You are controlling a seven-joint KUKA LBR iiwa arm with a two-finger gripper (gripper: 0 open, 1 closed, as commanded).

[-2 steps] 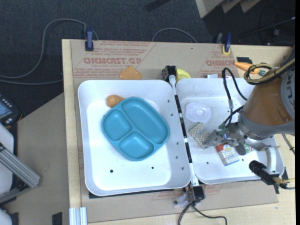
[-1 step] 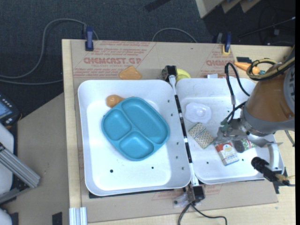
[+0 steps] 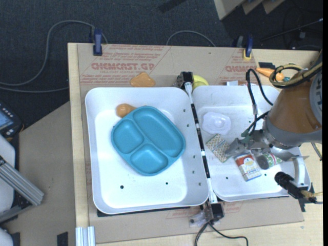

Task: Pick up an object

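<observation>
arm: the grey arm with its orange band (image 3: 294, 104) reaches in from the right and hangs over the right-hand shallow white bin (image 3: 230, 188).
gripper: the two-finger gripper (image 3: 245, 143) sits low over the middle of the right bin; whether it is released or clenched cannot be told from this angle, and nothing shows plainly between its tips.
small carton: a small red and white box (image 3: 248, 167) lies on the bin floor just below the gripper, tilted.
patterned packet: a flat speckled packet (image 3: 217, 147) lies just to the gripper's left, near the bin's inner wall.
clear lid: a round translucent plastic piece (image 3: 216, 122) rests up and to the left of the gripper.
blue tray: a blue three-compartment plastic plate (image 3: 147, 139) lies well to the gripper's left, in the left-hand white bin (image 3: 102, 178).
orange lump: a small orange rounded object (image 3: 124, 109) touches the blue plate's upper left edge.
</observation>
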